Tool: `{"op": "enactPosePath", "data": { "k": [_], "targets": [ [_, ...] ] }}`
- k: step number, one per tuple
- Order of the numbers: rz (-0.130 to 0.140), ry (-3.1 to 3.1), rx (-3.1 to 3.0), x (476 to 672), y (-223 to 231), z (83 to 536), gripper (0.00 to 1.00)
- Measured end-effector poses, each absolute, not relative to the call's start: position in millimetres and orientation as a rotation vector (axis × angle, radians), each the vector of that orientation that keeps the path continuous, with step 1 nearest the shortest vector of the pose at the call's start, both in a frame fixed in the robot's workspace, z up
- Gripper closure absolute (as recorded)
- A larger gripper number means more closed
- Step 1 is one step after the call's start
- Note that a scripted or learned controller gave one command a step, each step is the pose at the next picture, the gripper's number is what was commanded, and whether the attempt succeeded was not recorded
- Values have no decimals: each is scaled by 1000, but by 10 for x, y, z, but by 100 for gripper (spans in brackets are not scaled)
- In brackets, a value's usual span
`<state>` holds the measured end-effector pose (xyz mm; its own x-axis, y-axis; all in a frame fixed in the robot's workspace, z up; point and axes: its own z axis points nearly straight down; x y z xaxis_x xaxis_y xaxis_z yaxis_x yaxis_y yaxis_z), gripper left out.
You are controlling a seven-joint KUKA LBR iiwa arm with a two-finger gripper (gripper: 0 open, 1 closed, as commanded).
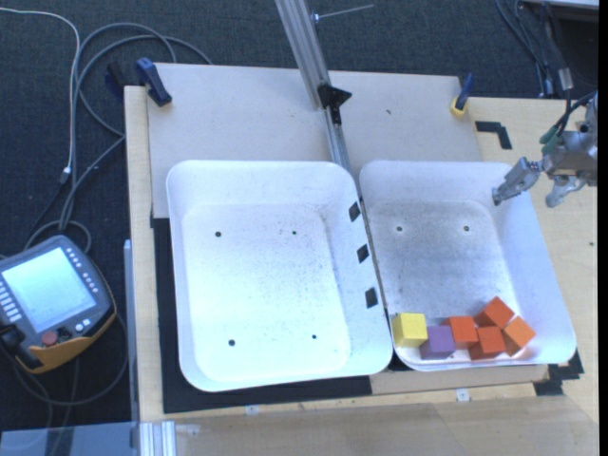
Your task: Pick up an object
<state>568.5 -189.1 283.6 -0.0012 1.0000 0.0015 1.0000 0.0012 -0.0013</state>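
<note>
At the right edge of the view my gripper (534, 187) hangs over the far right rim of the right bin (446, 245), its two fingers spread apart with nothing between them. Along the near edge of that bin lie a yellow cube (410, 328), a purple cube (438, 340) and several orange blocks (486, 328), bunched in the near right corner. The gripper stands well away from them, toward the bin's far side.
The left bin (261, 269) sits beside the right one, with a slanted metal pole (306, 41) rising between them at the back. A blue clamp (152, 79) and a yellow clamp (461, 98) hold the board. A teach pendant (47, 297) lies at left.
</note>
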Motion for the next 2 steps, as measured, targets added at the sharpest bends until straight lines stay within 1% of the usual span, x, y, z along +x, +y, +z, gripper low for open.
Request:
{"op": "enactPosePath", "data": {
  "k": [1, 2],
  "targets": [
    [7, -2213, -2214, 4989, -1664, 1778, 0],
    [4, -2218, -2211, 5216, -1336, 952, 0]
  ]
}}
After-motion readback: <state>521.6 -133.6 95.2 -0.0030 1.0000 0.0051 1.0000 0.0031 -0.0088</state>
